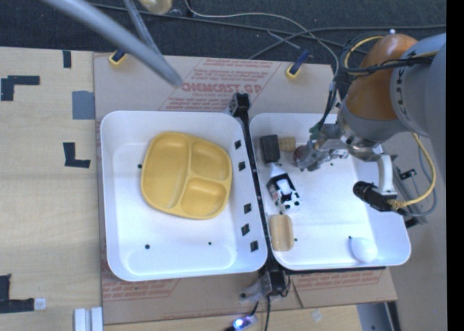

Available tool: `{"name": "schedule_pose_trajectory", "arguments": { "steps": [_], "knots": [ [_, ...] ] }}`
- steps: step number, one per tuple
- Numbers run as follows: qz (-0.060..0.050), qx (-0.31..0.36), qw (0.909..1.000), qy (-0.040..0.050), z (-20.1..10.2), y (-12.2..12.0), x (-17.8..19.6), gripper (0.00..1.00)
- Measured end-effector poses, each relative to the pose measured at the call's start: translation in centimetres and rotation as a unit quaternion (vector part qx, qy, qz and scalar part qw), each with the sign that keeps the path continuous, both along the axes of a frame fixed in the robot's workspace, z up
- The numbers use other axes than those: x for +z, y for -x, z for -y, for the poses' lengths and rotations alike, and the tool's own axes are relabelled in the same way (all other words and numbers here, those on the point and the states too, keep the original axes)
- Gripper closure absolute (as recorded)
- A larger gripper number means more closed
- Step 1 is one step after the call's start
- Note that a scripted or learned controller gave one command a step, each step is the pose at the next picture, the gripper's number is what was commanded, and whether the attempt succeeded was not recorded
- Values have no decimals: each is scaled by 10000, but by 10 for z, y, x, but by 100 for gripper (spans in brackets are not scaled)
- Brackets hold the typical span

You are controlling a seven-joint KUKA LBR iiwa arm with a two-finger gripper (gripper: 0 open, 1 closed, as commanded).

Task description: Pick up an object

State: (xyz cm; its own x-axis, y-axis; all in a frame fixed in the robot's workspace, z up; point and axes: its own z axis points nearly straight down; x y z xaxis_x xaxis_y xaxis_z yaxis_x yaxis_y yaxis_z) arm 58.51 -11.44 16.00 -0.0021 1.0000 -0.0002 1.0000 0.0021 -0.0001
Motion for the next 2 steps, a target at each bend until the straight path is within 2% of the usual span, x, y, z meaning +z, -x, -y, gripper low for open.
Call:
{"name": "schedule_pose_trajectory", "arguments": {
  "steps": [1, 2],
  "knots": [
    [4, -5, 10000, 2, 1, 3, 41, 100],
    [1, -4, 10000, 1, 1, 2, 68, 100]
  ]
}}
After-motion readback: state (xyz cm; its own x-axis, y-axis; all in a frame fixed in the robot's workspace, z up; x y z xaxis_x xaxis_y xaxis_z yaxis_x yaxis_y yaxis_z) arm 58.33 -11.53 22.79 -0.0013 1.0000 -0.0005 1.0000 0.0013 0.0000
